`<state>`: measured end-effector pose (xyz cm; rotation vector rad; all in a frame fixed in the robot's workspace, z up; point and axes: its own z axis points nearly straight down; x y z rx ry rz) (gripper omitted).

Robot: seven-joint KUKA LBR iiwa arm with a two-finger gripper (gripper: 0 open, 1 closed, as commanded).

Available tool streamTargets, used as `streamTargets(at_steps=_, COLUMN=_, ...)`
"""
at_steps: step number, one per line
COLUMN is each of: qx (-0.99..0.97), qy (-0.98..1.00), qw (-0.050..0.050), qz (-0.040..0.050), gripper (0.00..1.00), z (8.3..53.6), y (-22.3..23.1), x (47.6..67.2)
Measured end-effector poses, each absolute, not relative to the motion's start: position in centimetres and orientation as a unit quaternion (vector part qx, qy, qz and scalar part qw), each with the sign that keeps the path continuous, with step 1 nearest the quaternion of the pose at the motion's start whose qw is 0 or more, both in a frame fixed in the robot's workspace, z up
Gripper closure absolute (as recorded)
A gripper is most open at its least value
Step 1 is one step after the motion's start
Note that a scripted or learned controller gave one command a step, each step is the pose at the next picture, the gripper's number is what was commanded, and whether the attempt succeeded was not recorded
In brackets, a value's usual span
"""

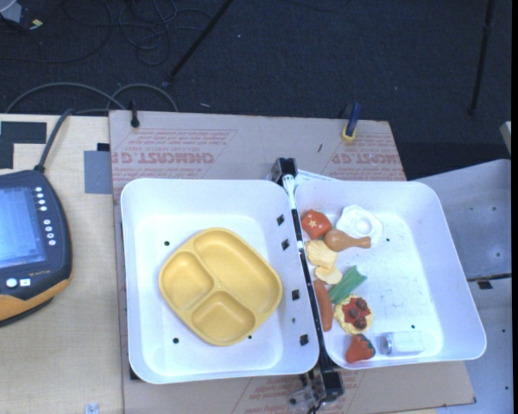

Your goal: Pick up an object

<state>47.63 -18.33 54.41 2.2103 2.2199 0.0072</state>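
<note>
The right bin [432, 257] holds a cluster of toy foods along its left side: a red tomato [315, 223], a fried egg [361, 223], a brown chicken drumstick [348, 241], pale yellow pieces [321, 258], a green bean [349, 283], an orange carrot [325, 307], a pizza slice [356, 314] and a strawberry [359, 349]. A small clear-white object [401, 343] lies near the bin's front. The left bin [147, 231] carries a yellow divided plate [220, 285].
A teach pendant with a lit screen [17, 240] rests on the bench at the far left. Both bins sit on a cardboard sheet [242, 149]. A blue and yellow clamp [351, 121] stands at the cardboard's back edge. Cables lie on the dark floor behind.
</note>
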Motion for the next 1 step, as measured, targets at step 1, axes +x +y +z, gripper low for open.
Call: streamTargets(at_steps=1, qx=0.708, qy=0.706, qw=-0.004, qz=-0.0025, gripper=1.00, z=45.27, y=-21.43, x=47.57)
